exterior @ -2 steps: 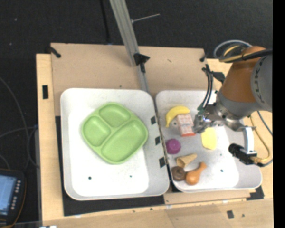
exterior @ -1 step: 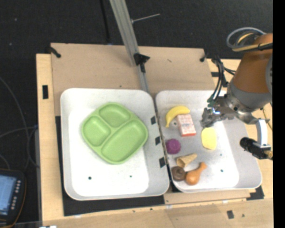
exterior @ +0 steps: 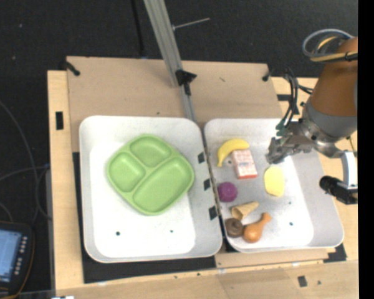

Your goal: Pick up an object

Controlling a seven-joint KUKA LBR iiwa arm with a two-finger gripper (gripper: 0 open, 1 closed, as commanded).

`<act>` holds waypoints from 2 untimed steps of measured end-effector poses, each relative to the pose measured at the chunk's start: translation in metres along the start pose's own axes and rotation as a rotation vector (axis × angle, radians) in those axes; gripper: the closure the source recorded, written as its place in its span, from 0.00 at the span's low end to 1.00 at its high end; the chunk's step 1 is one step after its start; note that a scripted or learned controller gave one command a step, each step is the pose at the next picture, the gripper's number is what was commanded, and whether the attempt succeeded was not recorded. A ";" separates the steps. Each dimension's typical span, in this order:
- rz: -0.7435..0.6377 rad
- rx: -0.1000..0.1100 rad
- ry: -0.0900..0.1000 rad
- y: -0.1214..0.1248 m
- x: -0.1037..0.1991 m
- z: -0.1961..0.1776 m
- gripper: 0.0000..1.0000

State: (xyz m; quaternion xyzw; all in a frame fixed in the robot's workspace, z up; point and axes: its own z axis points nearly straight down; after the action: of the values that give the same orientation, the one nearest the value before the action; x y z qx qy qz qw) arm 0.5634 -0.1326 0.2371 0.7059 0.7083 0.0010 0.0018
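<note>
Tool (exterior: 275, 154) w/ grip state unclear, hovers just above lemon (exterior: 274, 181), box (exterior: 244, 164) & banana (exterior: 231, 149) crowding left.

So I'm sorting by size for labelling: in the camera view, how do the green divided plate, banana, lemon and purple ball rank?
Largest to smallest:
1. green divided plate
2. banana
3. lemon, close to the banana, so unsure
4. purple ball

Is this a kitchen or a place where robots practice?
Most likely a robot practice lab. A robot arm reaches over two white bins on a plain bench, one bin holds toy food like a banana, and cables run across the dark floor.
</note>
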 end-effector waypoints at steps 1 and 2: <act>-0.004 0.000 0.002 0.009 0.049 -0.011 1.00; -0.004 0.002 0.003 0.020 0.099 -0.020 1.00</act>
State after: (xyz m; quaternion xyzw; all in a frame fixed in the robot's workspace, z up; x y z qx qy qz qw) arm 0.5829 -0.0333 0.2574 0.7044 0.7098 0.0013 0.0003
